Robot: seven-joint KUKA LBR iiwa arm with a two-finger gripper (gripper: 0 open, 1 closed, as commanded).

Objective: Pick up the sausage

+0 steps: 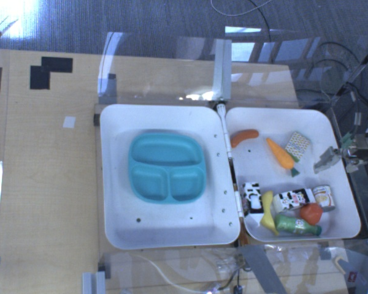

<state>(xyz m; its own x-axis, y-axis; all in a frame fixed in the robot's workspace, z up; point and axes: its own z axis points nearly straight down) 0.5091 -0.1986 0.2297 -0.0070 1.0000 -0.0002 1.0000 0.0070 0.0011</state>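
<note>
worktop (43, 182): light wood-look surface, spans left and centre of view; dark carpeted floor (141, 11) beyond far edge
black markings (51, 70): stepped black shapes printed on worktop, far left
small grey square (69, 122): flat on worktop, left of bins
left bin (165, 231): shallow white, sits on worktop, centre
right bin (337, 164): shallow white, just beside left bin, edges touching along middle seam
clear panels (110, 60): transparent sheets upright behind bins, metal post (222, 72) at bins' junction

The pincer (329, 159) is small, of pale grey metal. Behind it sits a blocky grey wrist with dark cables looping above
</note>
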